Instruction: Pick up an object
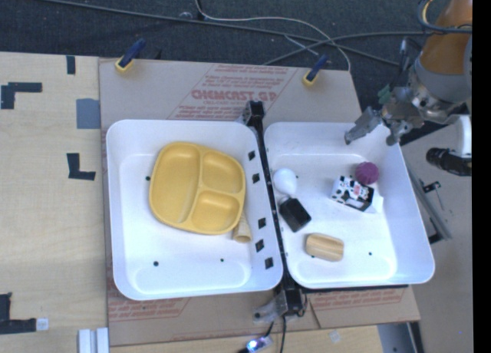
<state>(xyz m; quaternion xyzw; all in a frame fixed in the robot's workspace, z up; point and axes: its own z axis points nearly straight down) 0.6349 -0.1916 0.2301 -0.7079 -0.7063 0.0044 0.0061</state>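
My gripper [376,130] hangs over the far right rim of the right bin [383,267], fingers spread open with nothing between them. Below it in that bin lie a purple ball [367,172] and a black-and-white patterned block [353,192], touching each other. Further left are a white ball [285,181] and a small black block [294,214]. A tan bread-like piece [324,247] sits near the bin's front. The arm's orange band [449,29] is at the upper right.
The left bin [130,267] holds a yellow divided plate [197,187] and a small tan cone [242,230] by the divider. Black clips line the seam between the bins. Cables run across the dark floor behind the bench.
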